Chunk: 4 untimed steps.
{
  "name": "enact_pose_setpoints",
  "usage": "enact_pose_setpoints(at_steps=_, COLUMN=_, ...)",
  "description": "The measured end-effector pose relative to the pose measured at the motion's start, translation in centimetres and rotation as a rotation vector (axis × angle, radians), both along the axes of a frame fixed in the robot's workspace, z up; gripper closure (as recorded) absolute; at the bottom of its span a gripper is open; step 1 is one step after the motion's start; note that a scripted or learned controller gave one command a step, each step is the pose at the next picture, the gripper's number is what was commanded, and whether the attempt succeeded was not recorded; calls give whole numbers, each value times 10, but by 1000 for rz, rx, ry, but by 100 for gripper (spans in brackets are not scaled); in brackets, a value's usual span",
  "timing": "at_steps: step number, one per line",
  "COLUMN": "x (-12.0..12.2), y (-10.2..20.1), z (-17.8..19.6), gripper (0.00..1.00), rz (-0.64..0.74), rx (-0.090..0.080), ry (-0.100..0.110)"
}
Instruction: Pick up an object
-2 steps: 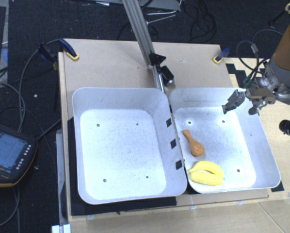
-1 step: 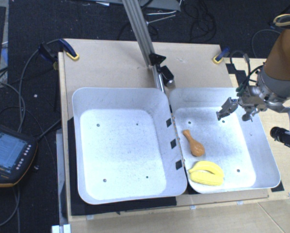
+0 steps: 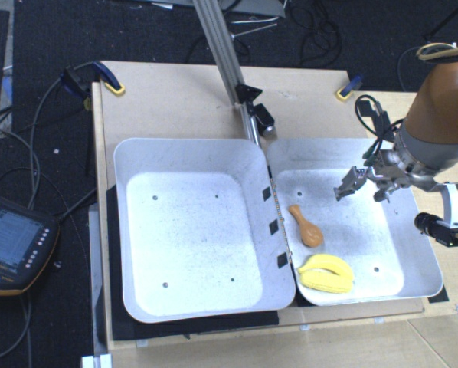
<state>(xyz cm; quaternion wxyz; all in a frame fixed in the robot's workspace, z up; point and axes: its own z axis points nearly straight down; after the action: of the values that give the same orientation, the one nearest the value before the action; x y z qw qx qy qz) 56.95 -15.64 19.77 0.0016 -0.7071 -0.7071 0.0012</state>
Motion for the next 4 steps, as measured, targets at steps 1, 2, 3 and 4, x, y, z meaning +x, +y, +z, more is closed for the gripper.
enact_pose_setpoints(at_steps=1, x=-2, y=8, z=-45, gripper=0, rz=0, rx=0, ry=0)
enact_pose_setpoints(at_steps=2, x=-1, y=7, z=-33, gripper=100, rz=0, rx=-1, ry=-5)
enact_pose_setpoints(at_steps=3, x=2, y=12, z=28, gripper=100, rz=1, rx=-1, ry=-9)
enact_pose_setpoints(at_steps=4, x=2, y=13, z=21, gripper=100, rz=0, rx=0, ry=-4)
